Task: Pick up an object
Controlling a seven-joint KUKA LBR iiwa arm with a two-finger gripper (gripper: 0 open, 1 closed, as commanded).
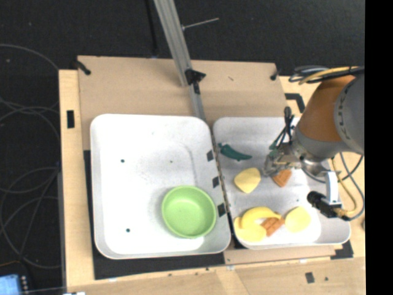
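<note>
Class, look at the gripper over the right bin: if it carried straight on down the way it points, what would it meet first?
Most likely the small orange piece right beside the gripper; depth is unclear, so it might instead reach the right bin floor next to it.

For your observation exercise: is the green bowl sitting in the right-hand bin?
No, the green bowl sits in the left bin, near its front right corner.

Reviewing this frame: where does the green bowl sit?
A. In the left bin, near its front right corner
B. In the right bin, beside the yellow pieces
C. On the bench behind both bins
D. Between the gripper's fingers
A: the green bowl rests on the floor of the left bin, close to the wall it shares with the right bin.
</note>
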